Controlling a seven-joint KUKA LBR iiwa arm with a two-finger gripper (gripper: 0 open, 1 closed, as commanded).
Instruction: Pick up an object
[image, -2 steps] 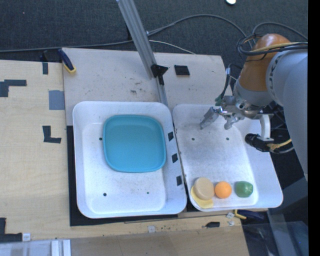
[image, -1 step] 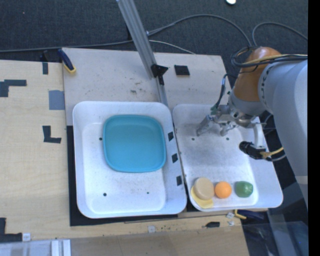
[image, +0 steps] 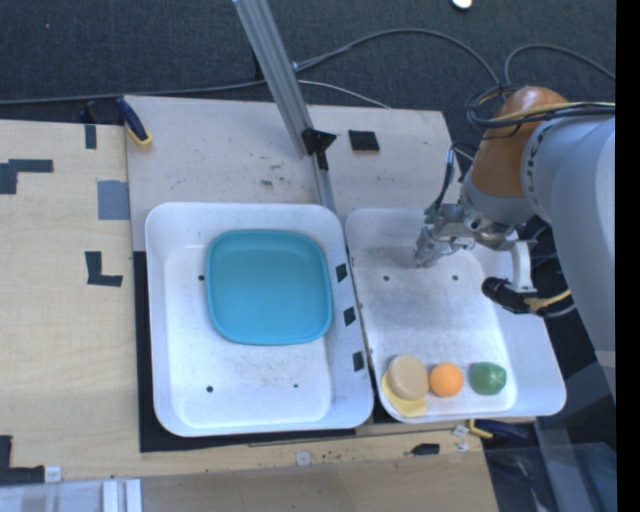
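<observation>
My arm (image: 570, 190) runs off the frame's right edge. My gripper (image: 432, 250) is too small and blurred to read, and a tan round piece (image: 407, 377) partly hides the yellow object (image: 403, 405) beneath.

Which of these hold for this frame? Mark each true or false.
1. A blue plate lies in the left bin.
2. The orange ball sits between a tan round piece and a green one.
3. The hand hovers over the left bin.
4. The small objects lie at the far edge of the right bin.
1. True: the blue plate lies in the left bin.
2. True: the orange ball sits between the tan round piece and the green one.
3. False: the hand is over the right bin.
4. False: they lie along its near edge.
</observation>
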